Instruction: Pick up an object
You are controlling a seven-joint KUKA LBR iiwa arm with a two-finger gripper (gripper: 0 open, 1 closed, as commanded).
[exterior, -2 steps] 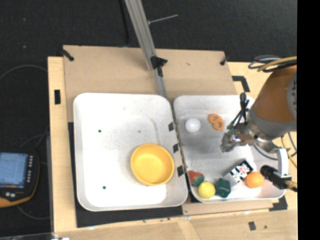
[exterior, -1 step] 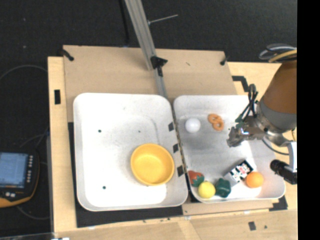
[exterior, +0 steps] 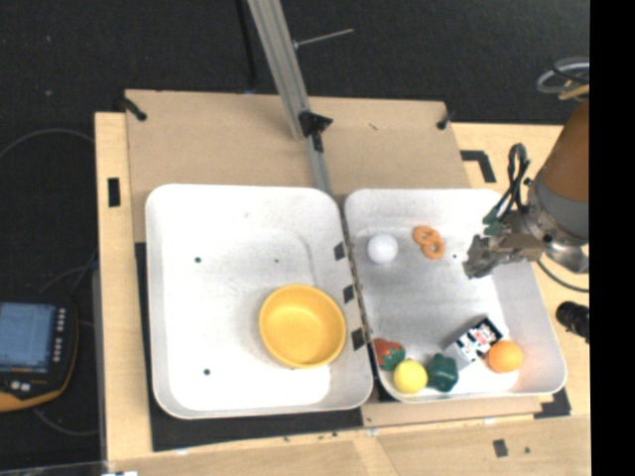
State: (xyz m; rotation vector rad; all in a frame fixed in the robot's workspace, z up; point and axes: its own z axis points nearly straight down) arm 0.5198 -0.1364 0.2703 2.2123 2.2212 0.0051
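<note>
Hand (exterior: 483,259) low over right bin's (exterior: 397,216) right side, grip state unclear, arm (exterior: 561,191) reaching from right

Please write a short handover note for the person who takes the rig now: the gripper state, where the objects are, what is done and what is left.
Gripper: over the right bin, near its right side, nothing seen between its fingers; open or shut is unclear.
Right bin: white ball and orange pretzel-shaped piece in the far part; red object, yellow ball, dark green object, black-and-white box and orange ball along the near edge.
Left bin: yellow bowl.
Done: no pick yet.
Left: grasp and lift one object.
</note>
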